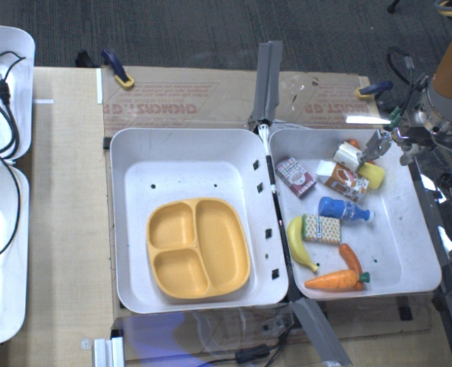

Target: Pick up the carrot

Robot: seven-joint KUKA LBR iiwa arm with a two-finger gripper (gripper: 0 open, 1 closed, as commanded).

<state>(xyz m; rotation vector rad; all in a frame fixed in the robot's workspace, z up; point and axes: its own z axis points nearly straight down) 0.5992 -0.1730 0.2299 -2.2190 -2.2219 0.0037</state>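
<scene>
In the right bin (409, 277), carrot (334, 281) (label-free), far from fingers (378, 145) of unclear state.

The bench (65, 205) bears 2 white bins (130, 228) (409, 258) and cardboard (210, 98).

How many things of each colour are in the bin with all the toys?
Orange: 2, the carrot and a smaller orange piece
Yellow: 2, the banana and a yellow block
Blue: 1, the bottle
Mixed-colour packets: 4
Total: 9
</scene>
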